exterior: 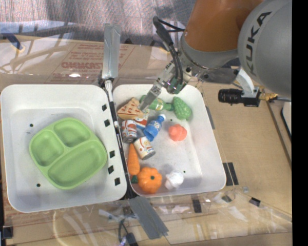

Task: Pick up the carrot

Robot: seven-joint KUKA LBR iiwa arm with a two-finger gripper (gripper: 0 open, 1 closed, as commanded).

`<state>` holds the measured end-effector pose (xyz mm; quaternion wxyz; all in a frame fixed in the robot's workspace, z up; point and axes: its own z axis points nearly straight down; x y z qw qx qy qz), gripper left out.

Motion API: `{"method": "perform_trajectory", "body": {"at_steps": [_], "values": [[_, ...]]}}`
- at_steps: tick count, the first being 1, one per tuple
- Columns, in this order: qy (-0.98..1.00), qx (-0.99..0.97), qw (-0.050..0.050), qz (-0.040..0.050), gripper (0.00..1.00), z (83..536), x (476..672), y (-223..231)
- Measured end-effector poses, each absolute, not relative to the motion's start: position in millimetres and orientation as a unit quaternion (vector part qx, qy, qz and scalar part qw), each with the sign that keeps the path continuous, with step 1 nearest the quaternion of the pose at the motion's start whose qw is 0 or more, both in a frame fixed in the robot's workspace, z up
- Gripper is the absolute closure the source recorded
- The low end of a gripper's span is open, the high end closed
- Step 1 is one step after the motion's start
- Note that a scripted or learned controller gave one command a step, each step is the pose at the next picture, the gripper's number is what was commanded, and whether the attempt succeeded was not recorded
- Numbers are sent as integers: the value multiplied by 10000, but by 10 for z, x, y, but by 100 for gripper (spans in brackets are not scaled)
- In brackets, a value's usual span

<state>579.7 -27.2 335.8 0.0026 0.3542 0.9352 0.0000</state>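
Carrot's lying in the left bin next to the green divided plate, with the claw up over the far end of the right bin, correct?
Not quite. The camera view shows the carrot in the right bin, along its left wall beside the small pumpkin. The green divided plate is in the left bin. The claw is over the right bin's far end, as you said.

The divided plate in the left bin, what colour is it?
Light green. The divided plate shows plainly in the camera view.

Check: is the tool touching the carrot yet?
Apart. The camera view shows the tool at the right bin's far end by the pizza slice, while the carrot lies near the front, cans between.
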Motion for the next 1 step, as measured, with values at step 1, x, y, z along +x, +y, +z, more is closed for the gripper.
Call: {"method": "perform_trajectory", "body": {"at_steps": [1], "values": [[9756, 2195, -18, -6, 0, 2212, 5411, -218]]}}
